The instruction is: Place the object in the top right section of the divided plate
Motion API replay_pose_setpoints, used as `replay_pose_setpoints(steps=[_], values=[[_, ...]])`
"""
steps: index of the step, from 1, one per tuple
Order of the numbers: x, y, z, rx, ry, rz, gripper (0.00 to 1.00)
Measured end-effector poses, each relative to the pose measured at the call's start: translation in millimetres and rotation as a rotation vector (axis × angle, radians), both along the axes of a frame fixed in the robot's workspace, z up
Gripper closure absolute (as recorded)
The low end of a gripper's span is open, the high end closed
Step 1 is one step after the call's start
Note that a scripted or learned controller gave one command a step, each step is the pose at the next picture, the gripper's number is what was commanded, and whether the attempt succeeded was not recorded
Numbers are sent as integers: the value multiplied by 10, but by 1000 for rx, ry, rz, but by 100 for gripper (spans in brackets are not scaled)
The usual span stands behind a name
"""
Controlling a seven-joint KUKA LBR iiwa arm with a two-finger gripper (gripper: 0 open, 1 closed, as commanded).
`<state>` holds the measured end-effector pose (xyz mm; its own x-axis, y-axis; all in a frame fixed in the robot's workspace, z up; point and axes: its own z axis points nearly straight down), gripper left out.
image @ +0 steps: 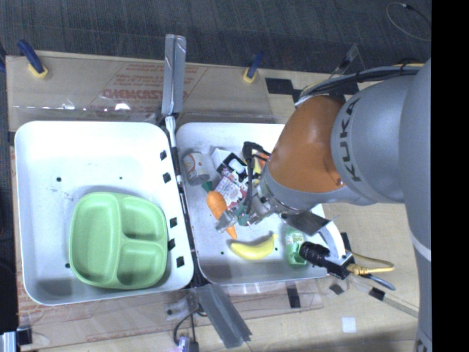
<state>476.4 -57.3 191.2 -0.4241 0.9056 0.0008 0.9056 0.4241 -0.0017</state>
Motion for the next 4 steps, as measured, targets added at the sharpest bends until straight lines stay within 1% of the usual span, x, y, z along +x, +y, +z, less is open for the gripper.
replay_pose_setpoints(steps=[1, 2, 3, 4], values=[[-4, 992, -4, 0, 1, 118, 100], [-9, 1263, -7, -1, 2, -451, 100], [-13, 1520, -8, -3, 4, -884, 100], [-5, 1305, 526, -2, 3, -929, 100]])
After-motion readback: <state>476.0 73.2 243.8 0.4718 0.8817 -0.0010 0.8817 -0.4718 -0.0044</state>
